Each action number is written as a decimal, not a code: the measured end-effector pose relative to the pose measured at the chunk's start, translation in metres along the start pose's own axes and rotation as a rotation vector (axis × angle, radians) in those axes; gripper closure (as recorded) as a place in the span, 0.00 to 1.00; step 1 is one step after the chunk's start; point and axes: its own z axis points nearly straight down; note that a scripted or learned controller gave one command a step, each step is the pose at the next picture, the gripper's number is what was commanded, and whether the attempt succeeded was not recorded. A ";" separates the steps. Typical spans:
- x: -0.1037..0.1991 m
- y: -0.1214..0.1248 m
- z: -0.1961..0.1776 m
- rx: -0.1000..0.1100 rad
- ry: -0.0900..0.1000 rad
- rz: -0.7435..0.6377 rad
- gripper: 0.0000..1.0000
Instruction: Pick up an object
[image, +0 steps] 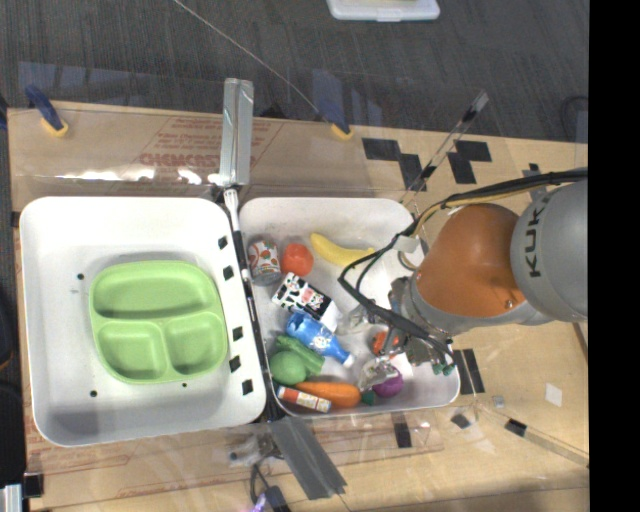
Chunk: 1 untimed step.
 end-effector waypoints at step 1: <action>-0.008 0.027 0.002 -0.006 0.005 -0.436 0.00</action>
